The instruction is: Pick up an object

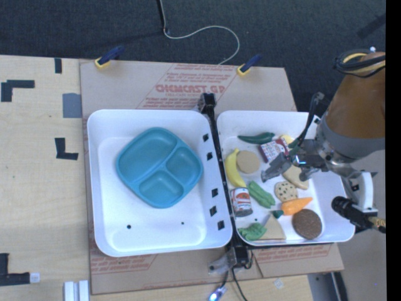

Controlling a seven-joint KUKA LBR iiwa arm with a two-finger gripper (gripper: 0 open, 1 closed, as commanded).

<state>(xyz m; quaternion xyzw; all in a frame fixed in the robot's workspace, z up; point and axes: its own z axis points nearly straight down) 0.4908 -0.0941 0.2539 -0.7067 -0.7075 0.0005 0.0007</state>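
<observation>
— Gripper [280, 165] first: where have you got it?

— You have it low over the right bin [326, 236], just right of the banana [234, 168], reaching in from the right. Its two fingers look spread, with nothing between them, so you hold nothing yet.

— Why hang it there?

— My guess: that is where the toys crowd together, so a descent has several targets. The cookie [285, 190] lies right of the banana, almost under your fingertips, and the red-and-white packet [274, 149] sits just up and right of the banana.

— Which would you call the target?

— Likely the cookie: round, flat, pale tan with dark chips. It lies flush on the bin floor, so you may find it hard to get under.

— And the rest?

— An orange carrot [296, 205] lies below the cookie, a small can [242, 201] below the banana, and a green bean pod [255, 138] above it. Left of the banana, the other bin [103, 180] holds a blue divided plate [159, 167], probably just parked there.
</observation>
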